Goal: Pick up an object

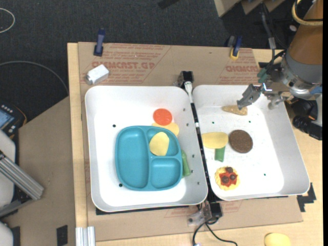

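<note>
— Where's the gripper (243,103)?
— Low in the right bin (287,132), its tip touching a flat tan cracker-like piece (234,109) by the far wall.
— Holding it?
— Can't tell; the tip's too small to read.

Faint red print on the cardboard sheet (154,60) seems to read "CHEMCAST. GP"; repeated, unclear, at right.

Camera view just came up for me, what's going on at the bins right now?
The arm reaches in from the right, its gripper low over the far part of the right bin, right at a flat tan piece. Nothing is lifted yet. A brown disc, yellow piece and small pizza lie nearer. The left bin holds a blue tray.
</note>
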Controlling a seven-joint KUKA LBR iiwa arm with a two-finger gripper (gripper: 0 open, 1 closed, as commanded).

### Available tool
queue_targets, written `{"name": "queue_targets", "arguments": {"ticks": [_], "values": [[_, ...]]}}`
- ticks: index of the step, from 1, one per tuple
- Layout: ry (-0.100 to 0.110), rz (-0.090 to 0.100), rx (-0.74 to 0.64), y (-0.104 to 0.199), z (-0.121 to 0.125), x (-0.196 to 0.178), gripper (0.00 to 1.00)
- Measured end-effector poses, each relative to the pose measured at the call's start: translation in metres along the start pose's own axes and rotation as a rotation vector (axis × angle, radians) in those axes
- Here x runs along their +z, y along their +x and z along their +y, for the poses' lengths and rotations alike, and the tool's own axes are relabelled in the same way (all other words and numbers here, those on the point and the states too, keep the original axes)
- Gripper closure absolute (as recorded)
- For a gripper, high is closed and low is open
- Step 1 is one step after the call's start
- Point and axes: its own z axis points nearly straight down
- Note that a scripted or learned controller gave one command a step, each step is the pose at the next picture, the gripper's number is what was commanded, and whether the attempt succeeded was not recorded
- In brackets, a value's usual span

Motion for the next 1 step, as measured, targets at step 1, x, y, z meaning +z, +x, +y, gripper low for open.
{"name": "queue_targets", "arguments": {"ticks": [1], "values": [[-0.003, -0.001, 0.000, 0.0000, 0.0006, -0.0108, 1.00]]}}
